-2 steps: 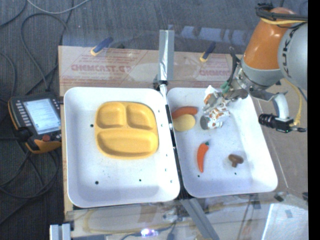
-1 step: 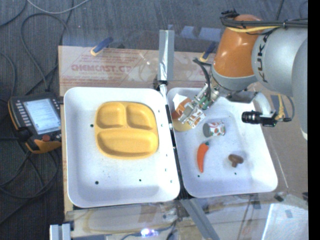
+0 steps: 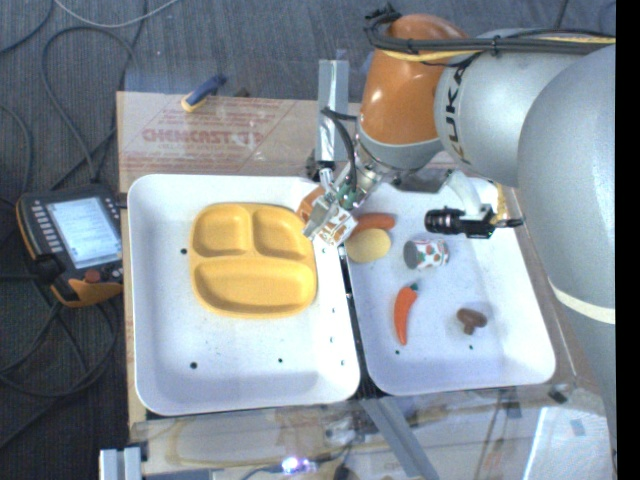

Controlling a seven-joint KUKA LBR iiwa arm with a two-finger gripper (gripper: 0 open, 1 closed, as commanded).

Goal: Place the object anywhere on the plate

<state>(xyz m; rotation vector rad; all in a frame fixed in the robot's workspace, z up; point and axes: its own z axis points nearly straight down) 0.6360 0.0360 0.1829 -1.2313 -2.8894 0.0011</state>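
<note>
Grey KUKA-lettered arm [image 3: 520,98] reaches in; its gripper [image 3: 335,213], clamped on a small orange object [image 3: 312,206], hangs above the yellow divided plate's [image 3: 252,258] right edge.

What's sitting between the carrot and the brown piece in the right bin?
Nothing: in the camera view, bare white bin floor separates the carrot from the brown piece.

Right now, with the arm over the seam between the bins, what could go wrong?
1. The gripper hangs over the bins' shared rim beside the yellow plate; anything released here could land off the plate.
2. I can't tell whether the orange thing by the gripper is held.
3. The potato sits close and could be knocked.
</note>
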